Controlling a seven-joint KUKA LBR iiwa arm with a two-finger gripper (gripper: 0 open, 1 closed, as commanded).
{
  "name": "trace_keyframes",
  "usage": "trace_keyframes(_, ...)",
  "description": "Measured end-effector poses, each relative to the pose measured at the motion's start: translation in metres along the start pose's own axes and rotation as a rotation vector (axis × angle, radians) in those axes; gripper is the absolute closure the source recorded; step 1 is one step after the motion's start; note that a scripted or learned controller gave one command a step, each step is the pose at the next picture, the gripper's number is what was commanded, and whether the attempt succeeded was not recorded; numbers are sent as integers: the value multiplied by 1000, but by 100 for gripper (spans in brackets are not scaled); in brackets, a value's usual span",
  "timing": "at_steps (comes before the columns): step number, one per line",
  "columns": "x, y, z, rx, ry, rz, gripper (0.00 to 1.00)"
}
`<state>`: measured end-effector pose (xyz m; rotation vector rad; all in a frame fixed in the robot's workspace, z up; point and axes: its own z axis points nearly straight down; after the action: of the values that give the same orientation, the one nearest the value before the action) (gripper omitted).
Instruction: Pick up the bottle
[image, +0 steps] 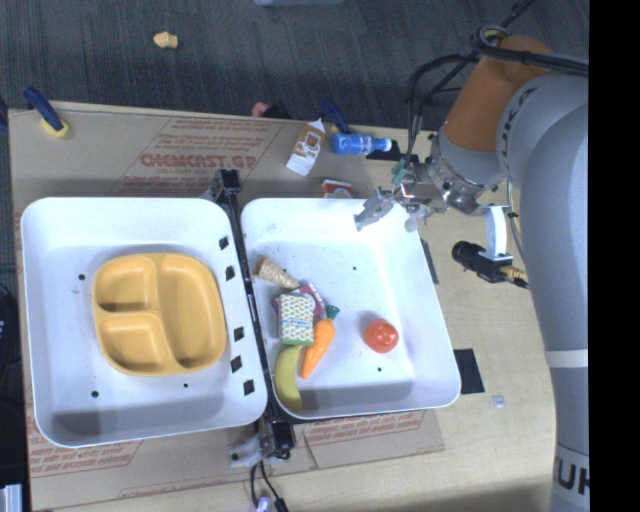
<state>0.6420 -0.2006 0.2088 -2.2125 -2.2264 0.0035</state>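
Because the blue bottle (360, 145) lies outside the right bin (425, 345) at twelve o'clock, the gripper (388, 210), whose fingers' spread I cannot tell, may close on nothing.

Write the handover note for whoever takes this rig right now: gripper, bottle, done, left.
Gripper: above the far right corner of the right bin, nothing seen between its fingers.
Bottle: blue, lying on its side on the cardboard beyond the right bin, outside both bins.
Done: nothing; the bottle is not picked up.
Left: reach past the bin's far rim, grasp the bottle, lift it.
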Motion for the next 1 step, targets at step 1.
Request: trace_keyframes(1, 46, 14, 108, 5, 2, 767, 0)
